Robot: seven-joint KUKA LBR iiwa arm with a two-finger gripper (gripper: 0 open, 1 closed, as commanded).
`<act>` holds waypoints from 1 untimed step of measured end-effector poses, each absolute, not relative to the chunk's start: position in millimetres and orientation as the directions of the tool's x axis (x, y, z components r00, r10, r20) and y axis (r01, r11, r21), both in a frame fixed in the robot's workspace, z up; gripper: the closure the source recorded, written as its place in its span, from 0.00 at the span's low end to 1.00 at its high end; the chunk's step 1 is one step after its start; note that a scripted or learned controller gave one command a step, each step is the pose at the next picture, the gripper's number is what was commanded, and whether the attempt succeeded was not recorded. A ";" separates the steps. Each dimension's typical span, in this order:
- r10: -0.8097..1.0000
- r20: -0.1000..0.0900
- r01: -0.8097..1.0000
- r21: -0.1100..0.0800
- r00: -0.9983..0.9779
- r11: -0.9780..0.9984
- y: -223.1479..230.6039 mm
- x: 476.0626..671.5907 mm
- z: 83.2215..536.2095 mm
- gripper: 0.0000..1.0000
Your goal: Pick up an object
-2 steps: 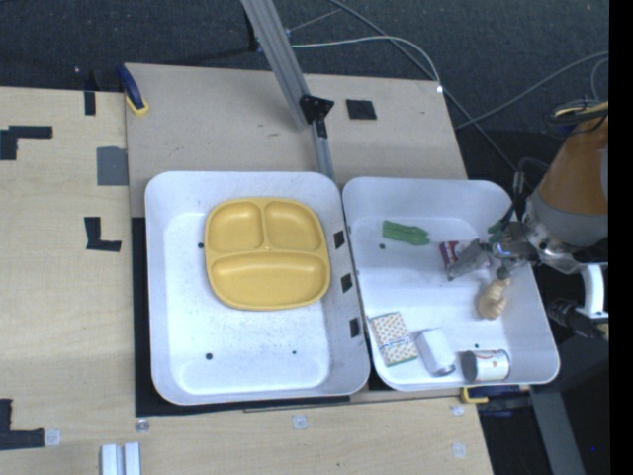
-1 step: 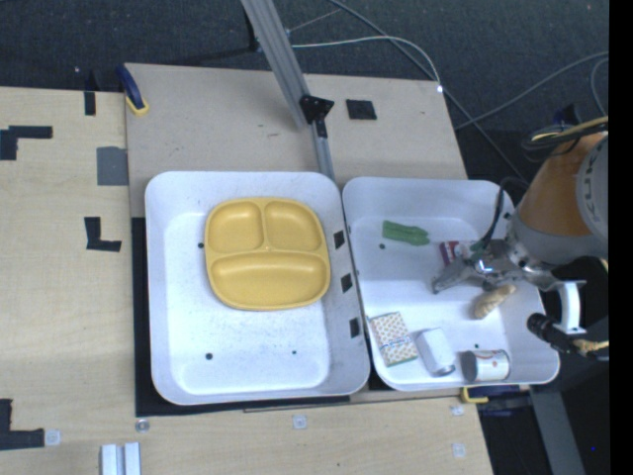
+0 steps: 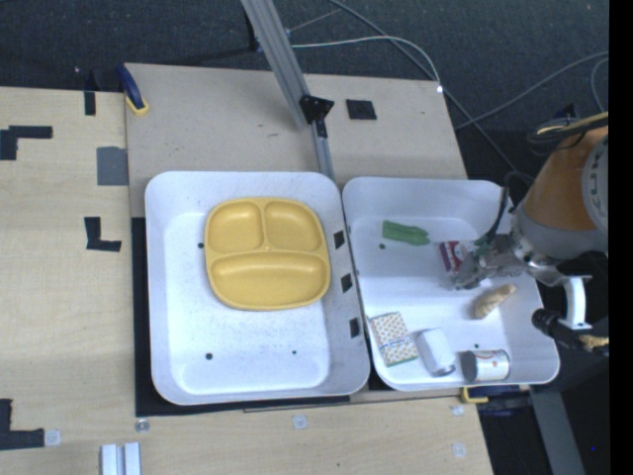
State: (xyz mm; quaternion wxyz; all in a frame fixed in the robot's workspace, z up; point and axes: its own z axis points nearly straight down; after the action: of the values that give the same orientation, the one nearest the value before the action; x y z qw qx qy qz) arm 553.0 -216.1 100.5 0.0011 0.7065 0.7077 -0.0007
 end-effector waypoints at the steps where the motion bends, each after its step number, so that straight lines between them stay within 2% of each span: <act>1: 1.000 -0.002 1.000 0.004 -0.002 0.002 -213.7 550.5 163.0 1.00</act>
State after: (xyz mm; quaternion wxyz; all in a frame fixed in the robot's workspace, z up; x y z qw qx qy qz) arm 550.5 -213.7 163.0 0.0021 0.7065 0.7077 0.0009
